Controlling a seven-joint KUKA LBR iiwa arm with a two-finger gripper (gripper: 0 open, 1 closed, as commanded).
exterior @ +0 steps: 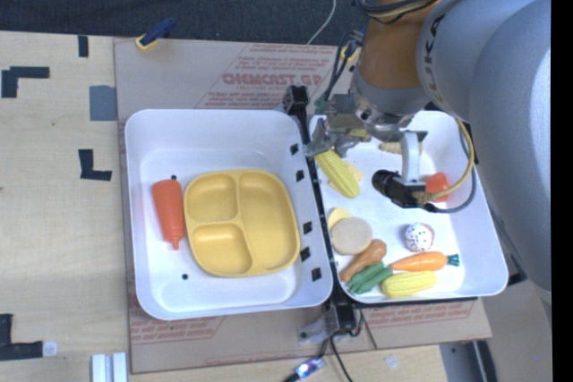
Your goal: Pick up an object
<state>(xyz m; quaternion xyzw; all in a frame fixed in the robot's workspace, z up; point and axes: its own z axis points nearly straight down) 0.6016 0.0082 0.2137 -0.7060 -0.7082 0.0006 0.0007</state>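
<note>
Camera view: arm bent over right bin [479, 268]; fingers [329, 139] above corn [339, 172], state unclear.

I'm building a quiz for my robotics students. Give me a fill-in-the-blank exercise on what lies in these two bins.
1. The yellow divided plate lies in the ____ bin.
2. Beside the plate, on its left, lies an orange ____.
3. The plate has ____ compartments.
4. Under the gripper, at the right bin's left wall, lies a yellow ear of ____.

Missing words: left; hot dog; three; corn
</note>
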